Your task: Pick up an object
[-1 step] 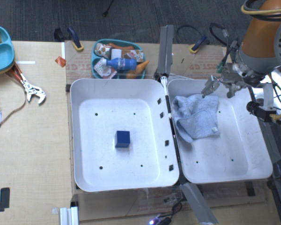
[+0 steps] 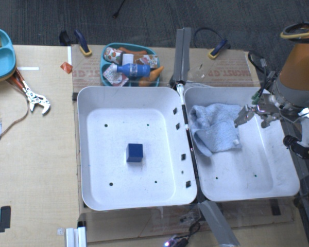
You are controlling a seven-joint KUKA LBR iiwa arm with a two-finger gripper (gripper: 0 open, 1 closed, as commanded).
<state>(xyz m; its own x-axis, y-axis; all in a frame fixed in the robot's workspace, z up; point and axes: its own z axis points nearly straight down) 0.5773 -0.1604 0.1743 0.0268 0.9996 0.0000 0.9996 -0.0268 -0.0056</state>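
Note:
A small blue cube (image 2: 135,152) sits near the middle of the left bin (image 2: 92,189). A crumpled light-blue cloth (image 2: 215,127) lies in the far left part of the right bin (image 2: 247,184). The gripper (image 2: 254,117) hangs over the right bin's far right side, just right of the cloth. It is open, its fingers are spread and nothing is between them. One fingertip (image 2: 241,118) reaches close to the cloth's right edge. The arm's orange band (image 2: 298,60) rises behind it.
Behind the left bin stands a teal bowl (image 2: 130,66) full of small packages and a blue bottle. On the bench at left lie a wrench (image 2: 36,101) and a teal tray (image 2: 0,55). Clamps (image 2: 82,42) hold the bench's back edge.

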